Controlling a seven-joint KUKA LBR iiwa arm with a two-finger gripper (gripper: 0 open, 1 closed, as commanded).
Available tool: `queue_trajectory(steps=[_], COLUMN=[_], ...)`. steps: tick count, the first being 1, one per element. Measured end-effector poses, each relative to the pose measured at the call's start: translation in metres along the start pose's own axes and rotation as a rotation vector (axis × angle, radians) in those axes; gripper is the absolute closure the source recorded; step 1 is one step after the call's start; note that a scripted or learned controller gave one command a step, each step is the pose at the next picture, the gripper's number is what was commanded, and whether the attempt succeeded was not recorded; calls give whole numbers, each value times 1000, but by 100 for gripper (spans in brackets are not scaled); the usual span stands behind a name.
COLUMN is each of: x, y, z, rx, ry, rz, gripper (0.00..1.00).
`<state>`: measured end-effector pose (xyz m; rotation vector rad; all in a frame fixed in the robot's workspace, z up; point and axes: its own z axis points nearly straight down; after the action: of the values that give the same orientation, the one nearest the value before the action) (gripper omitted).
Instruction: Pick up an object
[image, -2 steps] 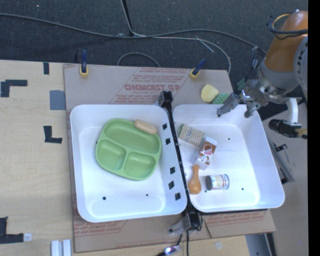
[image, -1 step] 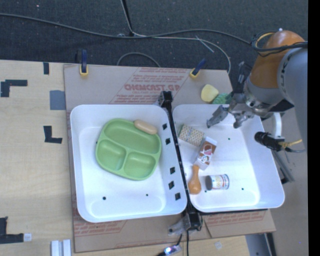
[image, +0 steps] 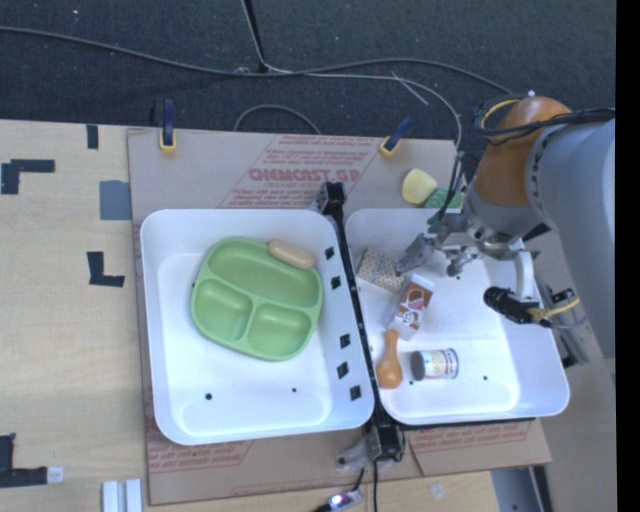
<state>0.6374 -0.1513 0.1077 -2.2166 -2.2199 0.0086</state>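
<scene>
My gripper hangs over the back of the right bin, open, with nothing between its fingers. Just left of it lies a speckled tan packet. A small red and white carton lies in front of the gripper, apart from it. Nearer the front of the bin are an orange bottle-shaped toy and a small can with a dark lid. In the left bin a green divided plate carries a tan bread roll on its far rim.
A yellow object sits on the cardboard behind the right bin, with something green beside it under the arm. A black divider runs between the bins. The grey arm covers the right bin's far right corner.
</scene>
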Motion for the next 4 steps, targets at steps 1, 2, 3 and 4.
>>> queue_trajectory(steps=[1, 2, 3, 4], x=[1, -3, -1, 0], y=[2, -6, 0, 1], z=[-14, -71, -115, -165], rx=[-5, -11, -11, -12], ry=[1, 0, 1, 0], rz=[-2, 1, -1, -1], gripper=[100, 100, 100, 100])
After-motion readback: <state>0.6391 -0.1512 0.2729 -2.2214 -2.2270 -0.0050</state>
